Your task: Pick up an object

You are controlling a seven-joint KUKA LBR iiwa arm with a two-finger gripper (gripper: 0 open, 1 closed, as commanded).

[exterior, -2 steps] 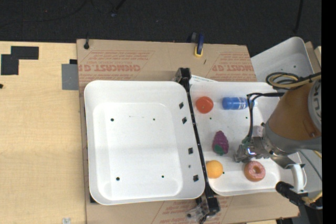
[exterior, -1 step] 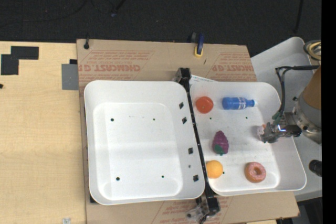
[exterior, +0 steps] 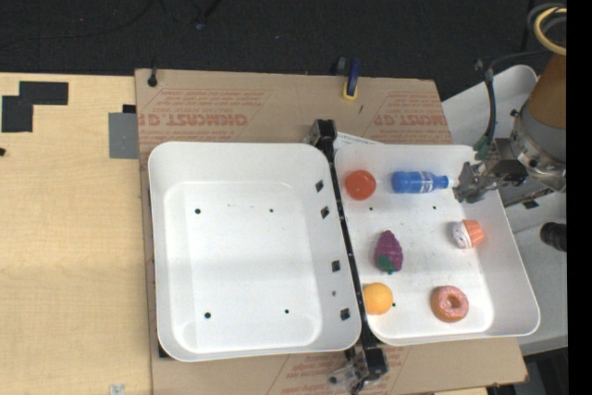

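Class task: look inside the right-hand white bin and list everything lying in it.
Inside the right bin lie a red-orange ball, a blue bottle, a purple fruit-like toy, a yellow-orange ball, a doughnut and a small orange-white item. The gripper covers the upper right corner.

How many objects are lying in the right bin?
6: red ball and blue bottle at the back, purple piece mid, orange-white piece right, yellow ball and doughnut in front.

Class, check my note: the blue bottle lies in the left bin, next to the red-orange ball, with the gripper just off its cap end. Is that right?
Not quite: the blue bottle lies in the right bin, as the camera view shows. The rest holds: it is beside the red-orange ball, with the gripper just off its cap end.
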